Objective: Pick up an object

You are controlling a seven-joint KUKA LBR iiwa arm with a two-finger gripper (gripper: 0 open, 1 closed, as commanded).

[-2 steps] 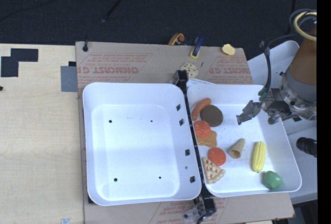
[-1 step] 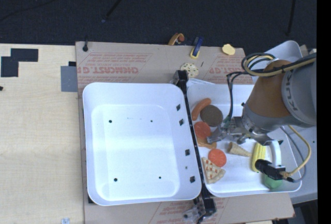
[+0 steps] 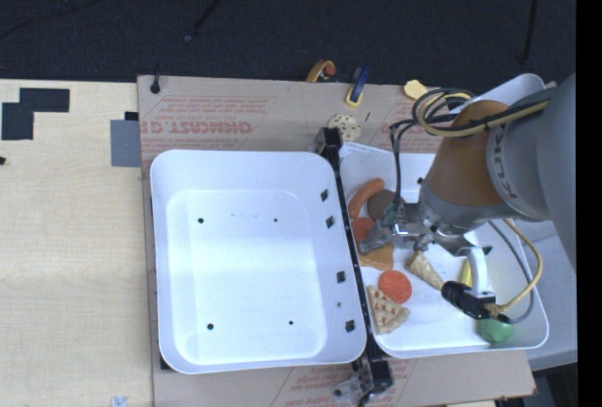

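Bench: right bin (image 3: 527, 325) holds toy foods; tool (image 3: 388, 228) low among them, grip state unclear.

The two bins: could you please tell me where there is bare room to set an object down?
The left bin has its whole floor bare, bordered by its white walls and the black divider. The right bin is crowded: the gripper sits among toy foods, including a red disc and a waffle piece. A small bare patch lies by its front wall.
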